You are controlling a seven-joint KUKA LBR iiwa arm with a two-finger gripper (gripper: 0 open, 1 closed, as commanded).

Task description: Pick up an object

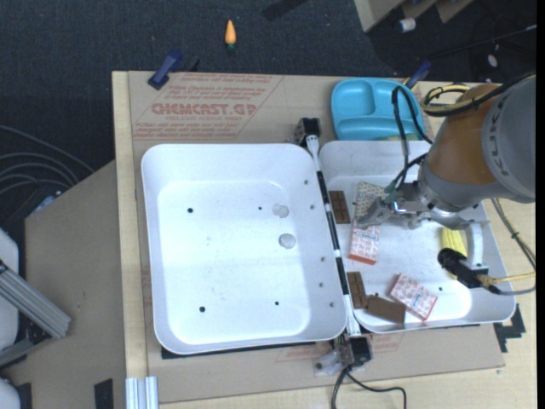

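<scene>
My gripper [377,214] hangs low over the left-middle of the right bin [477,309], reaching in from the right. It sits right at a pale patterned packet [368,194], and I cannot tell whether it touches it. Just below the gripper lies a red-and-white packet [364,244]. A second red-and-white packet [415,296] lies near the bin's front. Brown blocks rest along the bin's left wall [339,206], [358,287] and at the front [384,311].
The left bin [162,177] holds two small grey discs [281,212], [287,242]. A light blue divided tray [370,109] stands behind the right bin. The arm's body covers the right bin's far right side.
</scene>
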